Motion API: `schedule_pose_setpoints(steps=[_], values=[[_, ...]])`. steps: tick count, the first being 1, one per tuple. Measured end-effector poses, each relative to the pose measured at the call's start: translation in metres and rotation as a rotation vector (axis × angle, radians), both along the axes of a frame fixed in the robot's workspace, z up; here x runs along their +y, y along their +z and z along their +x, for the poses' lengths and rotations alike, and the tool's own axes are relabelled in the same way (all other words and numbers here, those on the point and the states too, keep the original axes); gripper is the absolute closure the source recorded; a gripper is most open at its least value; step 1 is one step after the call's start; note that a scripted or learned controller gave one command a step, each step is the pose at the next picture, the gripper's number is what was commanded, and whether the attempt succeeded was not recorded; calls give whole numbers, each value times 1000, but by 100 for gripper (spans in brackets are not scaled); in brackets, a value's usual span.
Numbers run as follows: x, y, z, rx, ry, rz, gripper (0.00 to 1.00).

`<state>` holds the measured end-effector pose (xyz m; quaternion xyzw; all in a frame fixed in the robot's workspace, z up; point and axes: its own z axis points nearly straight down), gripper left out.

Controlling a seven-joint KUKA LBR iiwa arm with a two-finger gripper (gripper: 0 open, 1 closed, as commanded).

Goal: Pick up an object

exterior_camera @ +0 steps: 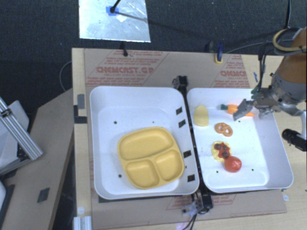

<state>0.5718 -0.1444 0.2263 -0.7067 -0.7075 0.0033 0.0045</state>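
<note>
The right bin (277,143) holds several small toy foods. An orange carrot with a green end (230,108) lies near its back wall. My gripper (243,110) hangs at the carrot's right end, partly covering it, and I cannot make out whether it touches the carrot. A pale yellow piece (201,115) lies at the bin's left side. A brown pretzel (223,129) sits in the middle. In front of it lie a yellow piece with red topping (221,150) and a red tomato (233,164).
The left bin (103,143) holds a yellow divided plate (150,156). A black divider with clips (188,128) runs between the bins. A shiny square sheet (113,13) lies on the dark floor behind the bench. The arm's wrist (288,87) stands over the right bin's back right corner.
</note>
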Motion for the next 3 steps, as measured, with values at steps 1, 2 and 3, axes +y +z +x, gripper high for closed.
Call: schedule_pose_setpoints(steps=[1, 2, 3], values=[[0, 7, 3, -12, 3, -2, 0], [6, -40, 10, -10, 5, -2, 0], [11, -93, 20, -11, 6, -2, 0]])
